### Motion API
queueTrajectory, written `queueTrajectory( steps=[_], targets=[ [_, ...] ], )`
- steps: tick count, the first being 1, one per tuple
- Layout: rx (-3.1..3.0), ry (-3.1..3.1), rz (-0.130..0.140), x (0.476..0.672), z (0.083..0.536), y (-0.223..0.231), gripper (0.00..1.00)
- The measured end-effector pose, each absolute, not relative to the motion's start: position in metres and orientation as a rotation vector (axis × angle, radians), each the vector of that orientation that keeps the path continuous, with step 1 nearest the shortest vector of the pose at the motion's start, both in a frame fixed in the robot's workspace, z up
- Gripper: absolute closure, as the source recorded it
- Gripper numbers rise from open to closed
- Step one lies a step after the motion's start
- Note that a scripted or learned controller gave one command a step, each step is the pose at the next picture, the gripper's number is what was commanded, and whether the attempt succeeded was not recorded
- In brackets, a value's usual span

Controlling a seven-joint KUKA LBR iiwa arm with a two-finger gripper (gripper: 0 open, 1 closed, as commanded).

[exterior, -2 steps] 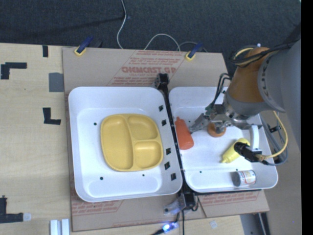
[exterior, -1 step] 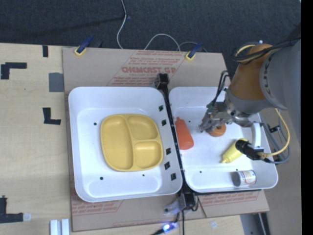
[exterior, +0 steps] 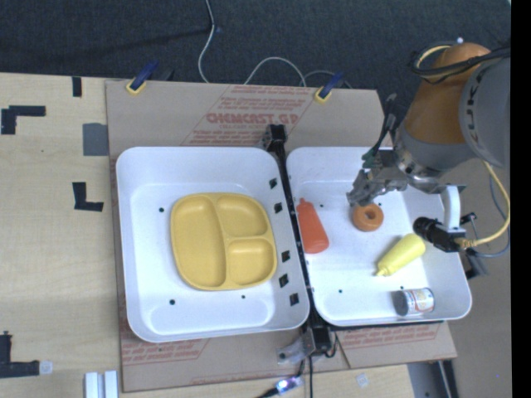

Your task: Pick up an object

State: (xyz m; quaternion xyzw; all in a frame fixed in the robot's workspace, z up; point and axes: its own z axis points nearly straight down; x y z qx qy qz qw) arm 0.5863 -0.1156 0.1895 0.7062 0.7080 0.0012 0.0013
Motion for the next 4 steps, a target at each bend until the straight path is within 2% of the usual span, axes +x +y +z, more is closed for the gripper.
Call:
queueTrajectory(
  steps=[2,4],
  targets=[
    [2.218,2.222,0.003,0.595,0.296,-0.122,1.00],
    [2.215,2.230,-0.002,0.584,0.279,-0.006,1.00]
  ],
)
